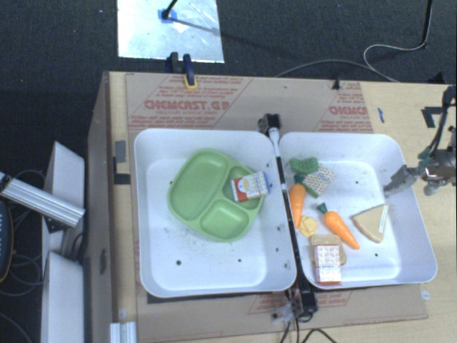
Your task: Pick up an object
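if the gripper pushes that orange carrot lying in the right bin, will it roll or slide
The carrot looks round and tapered, so it would probably roll in a curve. It looks like a rigid toy, likely light. The sandwich wedge close by may block it.

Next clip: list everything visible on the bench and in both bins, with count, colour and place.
white bins: 2, white, side by side on the bench
divided plate: 1, light green, left bin
small carton: 1, red and white, on the plate's right part
carrots: 2, orange, right bin, left half
leafy toy: 1, dark green, right bin, top left
patterned packet: 1, pale speckled, beside the leafy toy
yellow piece: 1, yellow, between the carrots
wedge: 1, cream, right bin, right side
box: 1, red and tan, right bin, near edge
gripper: 1, grey, above the right bin's right rim
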Available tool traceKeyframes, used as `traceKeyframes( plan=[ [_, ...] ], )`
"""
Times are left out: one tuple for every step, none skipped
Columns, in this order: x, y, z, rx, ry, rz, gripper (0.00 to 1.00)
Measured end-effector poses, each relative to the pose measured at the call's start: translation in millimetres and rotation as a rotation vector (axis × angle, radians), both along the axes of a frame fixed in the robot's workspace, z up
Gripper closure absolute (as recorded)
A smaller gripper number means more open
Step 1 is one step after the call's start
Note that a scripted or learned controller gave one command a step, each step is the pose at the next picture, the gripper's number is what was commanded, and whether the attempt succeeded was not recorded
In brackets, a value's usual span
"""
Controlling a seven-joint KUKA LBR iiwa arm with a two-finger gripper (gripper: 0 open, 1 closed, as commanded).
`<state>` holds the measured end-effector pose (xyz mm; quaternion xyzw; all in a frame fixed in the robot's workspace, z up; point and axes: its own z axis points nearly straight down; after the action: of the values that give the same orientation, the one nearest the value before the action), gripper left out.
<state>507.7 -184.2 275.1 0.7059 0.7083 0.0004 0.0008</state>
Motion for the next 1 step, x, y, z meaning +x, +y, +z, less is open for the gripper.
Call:
traceKeyframes(
  plan=[
    [17.9, 11.4, -155.8, 0.001, 0.003, -0.002, 0.0]
  ],
)
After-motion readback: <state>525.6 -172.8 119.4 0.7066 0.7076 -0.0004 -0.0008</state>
